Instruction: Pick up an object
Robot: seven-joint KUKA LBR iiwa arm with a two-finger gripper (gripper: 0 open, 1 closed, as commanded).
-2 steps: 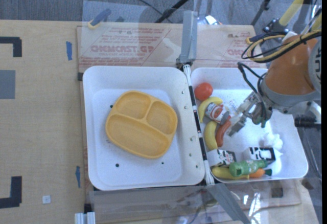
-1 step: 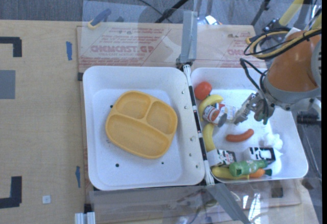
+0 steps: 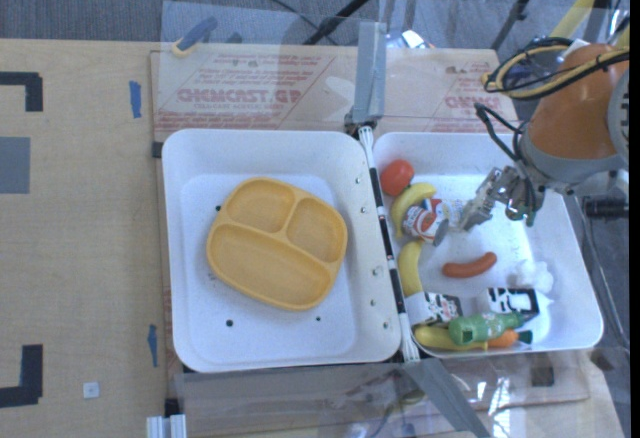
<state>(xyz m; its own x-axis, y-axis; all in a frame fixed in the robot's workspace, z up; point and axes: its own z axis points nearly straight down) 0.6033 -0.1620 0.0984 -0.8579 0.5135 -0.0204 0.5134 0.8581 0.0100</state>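
The right bin (image 3: 560,326) carries the candidates, the left bin (image 3: 190,256) a yellow tray (image 3: 277,243). The gripper (image 3: 478,211) hovers low, approach under way, jaws apparently empty, opening unclear. Next: descend on the sausage (image 3: 468,267) below it.

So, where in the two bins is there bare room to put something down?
Left bin: bare floor rings the yellow plate, widest along the near edge. Right bin: crowded along the divider and near edge; a free patch lies between the sausage and the far wall, under the gripper.
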